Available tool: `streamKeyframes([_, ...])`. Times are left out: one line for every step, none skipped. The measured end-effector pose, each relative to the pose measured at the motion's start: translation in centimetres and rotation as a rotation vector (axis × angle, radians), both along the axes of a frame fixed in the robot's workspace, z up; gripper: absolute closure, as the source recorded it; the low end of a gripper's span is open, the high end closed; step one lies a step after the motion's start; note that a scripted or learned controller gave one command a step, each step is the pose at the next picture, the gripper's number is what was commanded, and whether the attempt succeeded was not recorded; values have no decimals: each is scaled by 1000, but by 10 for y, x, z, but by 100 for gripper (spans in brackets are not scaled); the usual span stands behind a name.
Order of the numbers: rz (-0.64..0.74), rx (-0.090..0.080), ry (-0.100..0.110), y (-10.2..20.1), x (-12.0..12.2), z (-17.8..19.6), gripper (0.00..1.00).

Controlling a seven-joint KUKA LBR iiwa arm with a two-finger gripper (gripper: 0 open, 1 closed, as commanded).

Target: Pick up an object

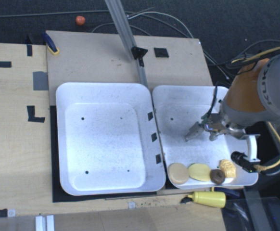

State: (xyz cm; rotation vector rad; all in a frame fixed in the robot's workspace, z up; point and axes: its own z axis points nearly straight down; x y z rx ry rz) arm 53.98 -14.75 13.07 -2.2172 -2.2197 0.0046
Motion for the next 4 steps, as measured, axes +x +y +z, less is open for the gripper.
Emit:
streamKeyframes([0, -1, -5, 0, 0, -42, 0])
streamKeyframes([0, -2, -8, 0, 1, -30, 100])
streamKeyframes([0, -2, -9, 3, 11, 26, 100])
streamKeyframes([0, -1, -9, 10, 20, 79, 100])
